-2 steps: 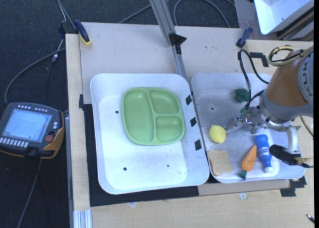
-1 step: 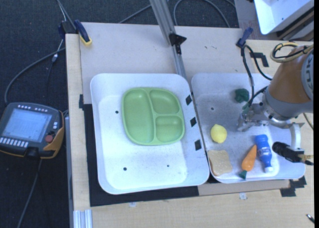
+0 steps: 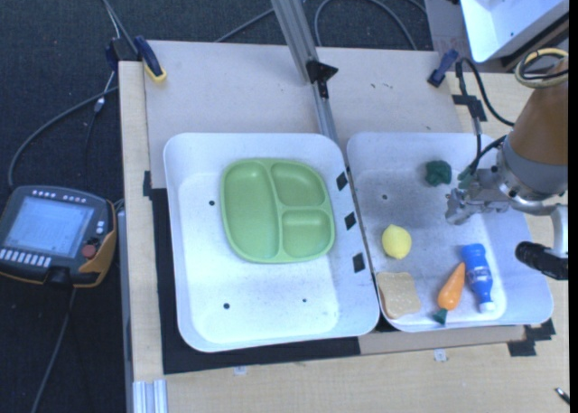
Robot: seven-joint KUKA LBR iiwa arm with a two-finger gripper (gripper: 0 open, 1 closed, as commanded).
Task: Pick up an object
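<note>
in the right bin [image 3: 397,163] i count five loose things: a yellow lemon [image 3: 396,241], a bread slice [image 3: 400,294], a carrot [image 3: 451,286], a blue bottle [image 3: 477,276] and a dark green lump [image 3: 438,172]. my pincer [image 3: 465,201] hangs over that bin near the lump, and i cannot tell how it is set. the left bin [image 3: 194,312] holds one green divided plate [image 3: 275,211], both bins on a pale desk [image 3: 235,86] above dark carpet [image 3: 54,86] with one pendant [image 3: 54,235].

A divided plate [image 3: 275,211] lies in the left bin [image 3: 194,312], beside the right bin [image 3: 533,298].

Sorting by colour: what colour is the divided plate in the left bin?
Light green; the plate shows clearly in the camera view.
</note>
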